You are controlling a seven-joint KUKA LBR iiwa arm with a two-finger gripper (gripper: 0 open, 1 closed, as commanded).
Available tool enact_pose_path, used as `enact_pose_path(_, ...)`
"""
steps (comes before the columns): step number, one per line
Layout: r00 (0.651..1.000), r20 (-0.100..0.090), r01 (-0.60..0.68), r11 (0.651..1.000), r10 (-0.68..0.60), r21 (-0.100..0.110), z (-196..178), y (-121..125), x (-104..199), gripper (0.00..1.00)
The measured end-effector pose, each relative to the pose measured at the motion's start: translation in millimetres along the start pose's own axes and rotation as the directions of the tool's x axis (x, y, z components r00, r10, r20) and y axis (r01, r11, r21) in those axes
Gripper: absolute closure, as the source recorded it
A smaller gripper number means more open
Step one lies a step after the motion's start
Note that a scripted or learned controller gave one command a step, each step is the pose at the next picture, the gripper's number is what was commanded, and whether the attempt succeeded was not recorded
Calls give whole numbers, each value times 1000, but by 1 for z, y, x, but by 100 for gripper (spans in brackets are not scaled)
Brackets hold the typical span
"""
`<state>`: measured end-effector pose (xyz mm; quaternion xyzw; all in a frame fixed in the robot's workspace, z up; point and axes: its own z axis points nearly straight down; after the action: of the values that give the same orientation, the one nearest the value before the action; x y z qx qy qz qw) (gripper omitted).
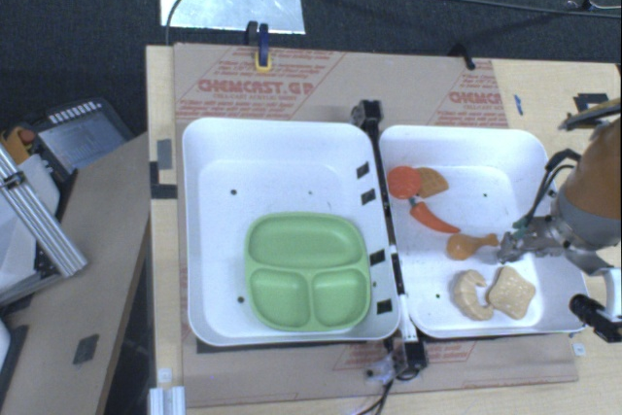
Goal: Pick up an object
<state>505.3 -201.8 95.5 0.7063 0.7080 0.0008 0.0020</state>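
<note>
Nearest the camera, at the front of the left bin [209, 160], sat a green divided plate [308, 269] with three compartments, one long one at the back and two smaller ones in front. It lay flat on the bin floor.

Over in the right bin [525, 149], the arm [593, 194] reached in from the right, and its gripper [512, 248] hung low over the bin's middle right. Whether the jaws stood apart or together could not be told from this slant; the tip was small and dark against the white floor, and nothing showed plainly between the fingers.

Just beside the gripper tip, to its left, lay an orange-tan drumstick-shaped piece [470, 245], its rounded head pointing left and its narrow end running toward the tip. Whether the two touched could not be made out. Just in front of the tip lay a tan biscuit-like piece [512, 292], and touching that on its left, a pale curved piece [472, 294]. Farther back and to the left sat a red carrot-like piece [433, 218], lying at a slant, and behind it a round red-and-orange piece [416, 181] near the bin's left wall.

Both bins stood on a brown cardboard sheet [292, 83] printed with red lettering.
</note>
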Motion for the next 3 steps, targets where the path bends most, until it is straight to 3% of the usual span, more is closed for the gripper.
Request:
enact_pose_path(2, 1000, 1, 2, 1000, -2, -4, -117, 0, 0, 100)
enact_pose_path(3, 1000, -2, 8, 1000, -8, 0, -128, 5, 60, 100)
